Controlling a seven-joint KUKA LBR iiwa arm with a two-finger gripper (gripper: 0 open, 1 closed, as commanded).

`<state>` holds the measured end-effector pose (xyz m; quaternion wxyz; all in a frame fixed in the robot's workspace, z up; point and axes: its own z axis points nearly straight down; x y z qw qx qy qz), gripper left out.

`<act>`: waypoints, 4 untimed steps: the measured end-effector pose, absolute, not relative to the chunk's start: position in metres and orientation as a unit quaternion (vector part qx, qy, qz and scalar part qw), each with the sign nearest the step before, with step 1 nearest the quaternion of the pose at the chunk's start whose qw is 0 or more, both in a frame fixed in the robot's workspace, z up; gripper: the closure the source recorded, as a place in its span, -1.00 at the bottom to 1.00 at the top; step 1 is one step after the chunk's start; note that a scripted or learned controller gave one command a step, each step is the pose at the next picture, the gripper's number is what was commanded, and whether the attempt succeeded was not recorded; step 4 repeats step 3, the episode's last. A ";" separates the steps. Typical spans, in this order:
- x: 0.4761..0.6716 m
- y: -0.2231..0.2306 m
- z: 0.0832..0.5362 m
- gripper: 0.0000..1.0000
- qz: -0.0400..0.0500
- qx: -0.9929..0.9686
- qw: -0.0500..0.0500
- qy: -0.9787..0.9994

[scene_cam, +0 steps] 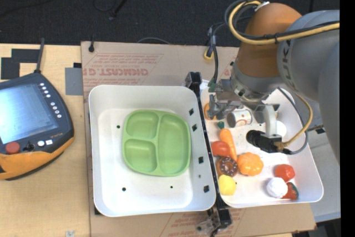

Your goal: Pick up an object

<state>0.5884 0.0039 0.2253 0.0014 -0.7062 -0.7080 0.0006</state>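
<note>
The right bin [310,175] holds several toy foods. A carrot [226,139] lies beside a red piece [220,148], with a chocolate donut [226,166] and a yellow lemon [226,185] below them. An orange fruit [249,164] sits mid-bin. A red piece [284,171], a white ball [275,187] and a strawberry [293,192] lie at the front right. My gripper [222,111] hangs low over the bin's back left corner, just above the carrot. An orange item [207,111] lies at its left and a small white item [242,117] at its right.
The left bin [105,186] contains a green divided plate [157,141]. The divider [201,136] between the bins runs close to my gripper's left side. A teach pendant [30,119] rests on the bench at far left. The arm's bulk covers the right bin's back.
</note>
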 end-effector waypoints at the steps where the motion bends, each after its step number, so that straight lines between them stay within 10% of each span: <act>1: 0.600 0.047 0.224 1.00 0.000 -0.706 0.001 -0.708; 4: 0.591 0.060 0.229 1.00 0.001 -0.707 0.001 -0.707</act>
